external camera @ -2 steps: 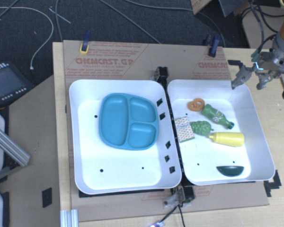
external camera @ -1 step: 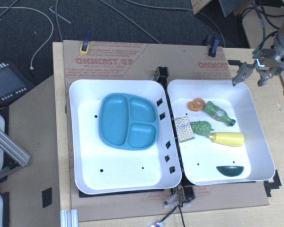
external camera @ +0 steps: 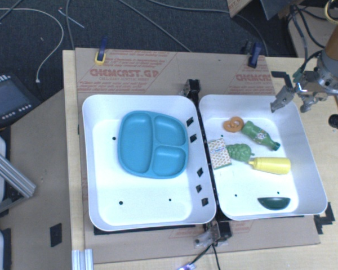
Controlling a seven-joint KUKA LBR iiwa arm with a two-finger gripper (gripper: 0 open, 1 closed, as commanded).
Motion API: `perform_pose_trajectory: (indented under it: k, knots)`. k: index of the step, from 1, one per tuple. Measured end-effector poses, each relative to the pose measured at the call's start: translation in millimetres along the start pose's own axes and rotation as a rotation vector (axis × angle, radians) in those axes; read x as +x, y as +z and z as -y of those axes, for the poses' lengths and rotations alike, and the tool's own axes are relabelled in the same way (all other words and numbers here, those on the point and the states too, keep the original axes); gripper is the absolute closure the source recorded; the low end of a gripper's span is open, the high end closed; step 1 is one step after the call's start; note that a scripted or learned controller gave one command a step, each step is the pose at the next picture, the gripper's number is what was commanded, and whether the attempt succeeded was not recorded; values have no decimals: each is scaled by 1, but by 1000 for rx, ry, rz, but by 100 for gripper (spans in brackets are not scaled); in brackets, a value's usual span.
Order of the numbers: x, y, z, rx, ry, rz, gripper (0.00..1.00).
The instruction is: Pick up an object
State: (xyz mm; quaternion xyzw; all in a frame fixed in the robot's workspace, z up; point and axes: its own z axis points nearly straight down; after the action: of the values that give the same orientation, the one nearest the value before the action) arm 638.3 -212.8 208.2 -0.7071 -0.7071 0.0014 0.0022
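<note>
My gripper [external camera: 293,102] hangs over the far right corner of the right bin [external camera: 310,176], its two fingers spread apart with nothing between them. Below and left of it in that bin lie an orange ring [external camera: 234,125], a green bottle [external camera: 259,135], a green broccoli-like toy [external camera: 239,151], a yellow bottle [external camera: 270,165], a small patterned packet [external camera: 219,153] and a dark green bowl [external camera: 273,202] near the front rim. All of them rest on the bin floor, apart from the gripper.
The left bin [external camera: 101,196] holds a blue divided plate [external camera: 153,144]. Black clips line the ridge between the bins [external camera: 198,151]. Blue clamps [external camera: 101,52] [external camera: 253,54] sit on the cardboard's far edge. Cables trail on the floor behind.
</note>
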Motion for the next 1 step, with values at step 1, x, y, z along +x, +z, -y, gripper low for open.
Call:
perform_pose_trajectory:
  k: [1]
  knots:
    - [-6,44,3,-1,0,0,0]
